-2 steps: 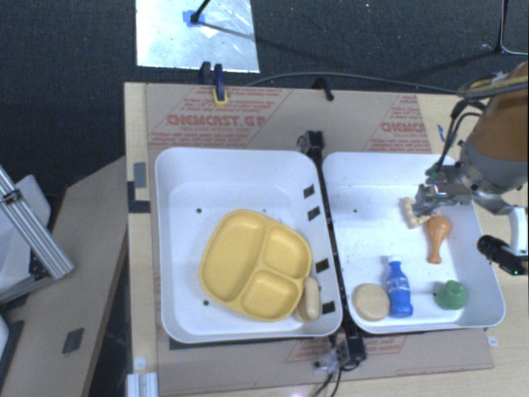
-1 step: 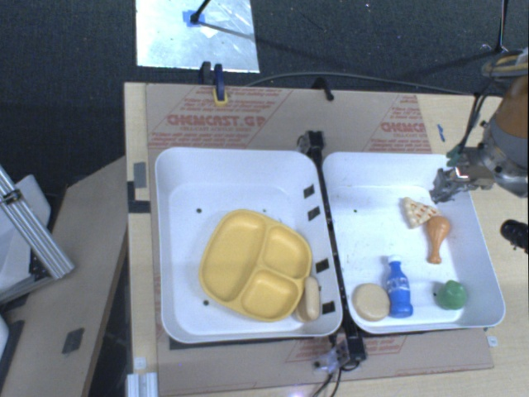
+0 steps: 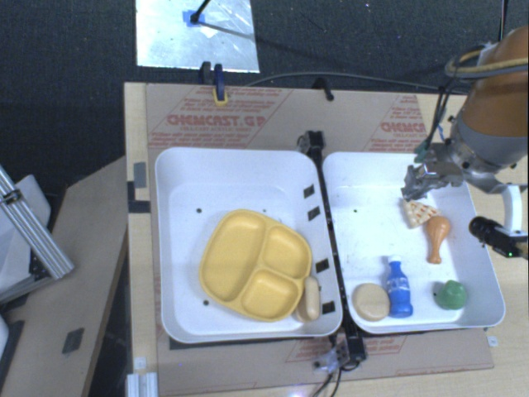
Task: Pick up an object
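From above and at a slant, the camera view takes in a worktop [image 3: 140, 246] bearing two shallow white bins side by side on a printed cardboard sheet [image 3: 248, 118].

The left bin [image 3: 178, 180] fills the middle of the frame. In it lies a yellow divided tray [image 3: 254, 263] with three compartments, set toward the bin's lower half. A pale, bread-like roll [image 3: 310, 298] lies just beside the tray's lower right corner, close to the bin's right wall.

The right bin [image 3: 364, 180] sits in the right half of the frame. Its things gather in its lower and right parts: a tan wedge like a cracker or waffle piece [image 3: 419, 213], a chicken drumstick toy [image 3: 437, 236] just below and to the right of it, a small blue bottle [image 3: 397, 286] lying near the lower edge, a round beige disc [image 3: 371, 301] touching or just beside the bottle on its left, and a green rounded item [image 3: 451, 294] near the lower right corner.

The arm [image 3: 496, 98] comes in from the upper right of the frame. Its tool [image 3: 421, 180] hangs over the upper right part of the right bin, just above the tan wedge. I cannot tell how the tool is set, and nothing can be seen in its grasp.

At the top of the frame a shiny square plate [image 3: 197, 23] lies on dark flooring.
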